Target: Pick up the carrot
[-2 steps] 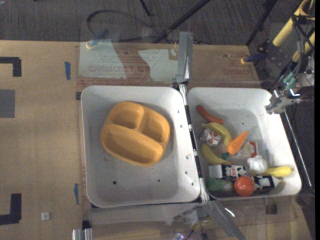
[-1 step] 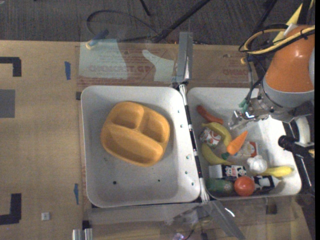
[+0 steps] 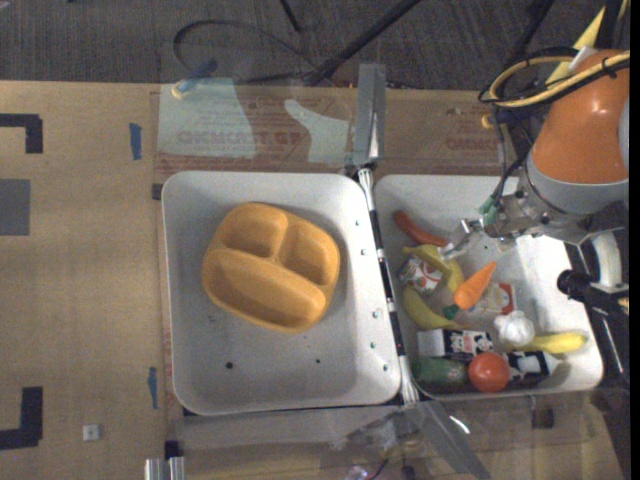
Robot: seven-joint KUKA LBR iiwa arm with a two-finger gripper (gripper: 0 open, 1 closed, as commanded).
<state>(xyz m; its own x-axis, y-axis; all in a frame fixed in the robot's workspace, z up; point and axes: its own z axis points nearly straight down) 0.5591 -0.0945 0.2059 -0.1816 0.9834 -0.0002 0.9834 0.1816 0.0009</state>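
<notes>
The carrot point(image 3: 476, 281) is orange with a small green stub at its lower left end. It lies at a slant in the middle of the right bin point(image 3: 585, 373), resting on other items. My gripper point(image 3: 486, 226) hangs over the back part of that bin, just above and slightly right of the carrot's thick end, and nothing shows in it. The grey arm with its orange band point(image 3: 585, 118) comes in from the right.
Around the carrot lie a red-orange pepper-like piece point(image 3: 420, 230), a banana point(image 3: 425, 310), a white garlic bulb point(image 3: 514, 327), a tomato point(image 3: 488, 372), a yellow piece point(image 3: 558, 343) and a small carton point(image 3: 460, 343). A yellow divided plate point(image 3: 270, 264) sits in the left bin point(image 3: 300, 378).
</notes>
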